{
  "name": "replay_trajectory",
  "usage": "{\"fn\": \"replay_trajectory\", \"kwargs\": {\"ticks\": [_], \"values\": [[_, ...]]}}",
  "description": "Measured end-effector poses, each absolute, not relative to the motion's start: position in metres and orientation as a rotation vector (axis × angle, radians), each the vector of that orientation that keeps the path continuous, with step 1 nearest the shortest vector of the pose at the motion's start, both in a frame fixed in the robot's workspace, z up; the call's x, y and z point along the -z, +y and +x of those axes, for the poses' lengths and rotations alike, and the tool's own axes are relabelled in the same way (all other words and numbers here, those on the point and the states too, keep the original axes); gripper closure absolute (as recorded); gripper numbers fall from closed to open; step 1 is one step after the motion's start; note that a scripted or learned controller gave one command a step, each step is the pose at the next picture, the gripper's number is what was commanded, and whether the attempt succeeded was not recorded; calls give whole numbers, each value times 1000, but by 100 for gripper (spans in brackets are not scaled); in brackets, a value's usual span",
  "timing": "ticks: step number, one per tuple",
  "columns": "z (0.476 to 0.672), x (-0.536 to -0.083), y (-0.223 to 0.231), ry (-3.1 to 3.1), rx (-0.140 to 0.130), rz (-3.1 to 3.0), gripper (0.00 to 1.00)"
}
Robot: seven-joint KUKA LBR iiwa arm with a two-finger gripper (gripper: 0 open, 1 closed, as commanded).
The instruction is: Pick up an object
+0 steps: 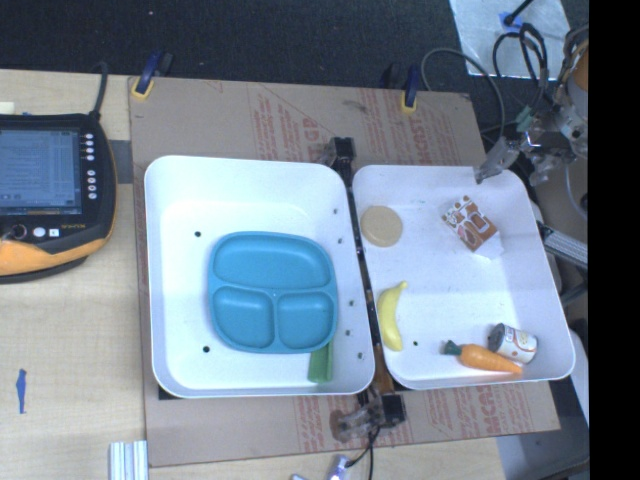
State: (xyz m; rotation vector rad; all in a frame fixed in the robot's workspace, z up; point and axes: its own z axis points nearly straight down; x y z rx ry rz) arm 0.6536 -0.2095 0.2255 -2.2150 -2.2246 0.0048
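Holding 1 banana [390,316], 1 carrot [485,359], 1 cookie [381,226]: right bin [540,268].

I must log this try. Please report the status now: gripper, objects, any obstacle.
Gripper over right bin's far corner, nothing held. Nearest: snack packet. Carrot, banana untouched. No obstacle.
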Motion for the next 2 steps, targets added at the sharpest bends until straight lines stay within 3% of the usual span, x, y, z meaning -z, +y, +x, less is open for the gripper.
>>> {"fn": "replay_trajectory", "kwargs": {"ticks": [1, 2], "values": [[581, -136, -212, -2225, -7, -2213, 0], [626, -93, -201, -2230, -3, -2216, 0]]}}
